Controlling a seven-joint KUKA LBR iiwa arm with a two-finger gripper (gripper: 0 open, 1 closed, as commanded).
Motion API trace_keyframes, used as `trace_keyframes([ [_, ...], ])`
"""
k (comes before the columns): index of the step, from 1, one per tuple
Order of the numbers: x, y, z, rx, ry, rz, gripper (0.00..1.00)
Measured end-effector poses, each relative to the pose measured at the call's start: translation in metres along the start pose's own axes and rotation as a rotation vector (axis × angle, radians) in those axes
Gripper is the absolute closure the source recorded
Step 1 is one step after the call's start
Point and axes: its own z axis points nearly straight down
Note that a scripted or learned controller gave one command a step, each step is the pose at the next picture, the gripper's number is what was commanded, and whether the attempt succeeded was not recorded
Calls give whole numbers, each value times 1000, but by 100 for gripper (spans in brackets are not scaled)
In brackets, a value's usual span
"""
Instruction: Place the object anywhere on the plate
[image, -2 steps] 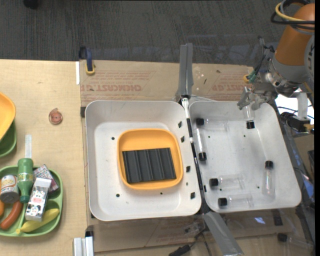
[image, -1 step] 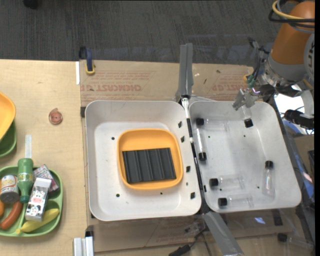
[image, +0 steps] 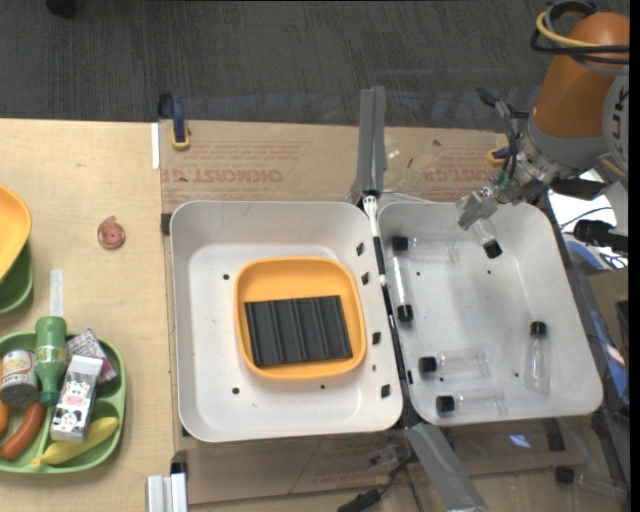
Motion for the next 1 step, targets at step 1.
trace_keyframes([
  [1,7,4,-1,-1,0,-221,100],
])
